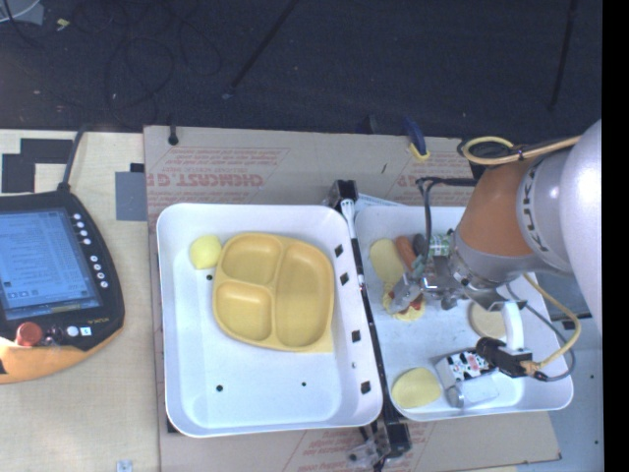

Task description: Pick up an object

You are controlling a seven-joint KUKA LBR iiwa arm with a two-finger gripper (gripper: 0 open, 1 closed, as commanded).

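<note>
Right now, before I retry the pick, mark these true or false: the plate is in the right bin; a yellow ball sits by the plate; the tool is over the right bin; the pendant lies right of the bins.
1. The plate is in the right bin. False: it lies in the left bin.
2. A yellow ball sits by the plate. True.
3. The tool is over the right bin. True.
4. The pendant lies right of the bins. False: it lies to their left.
</note>
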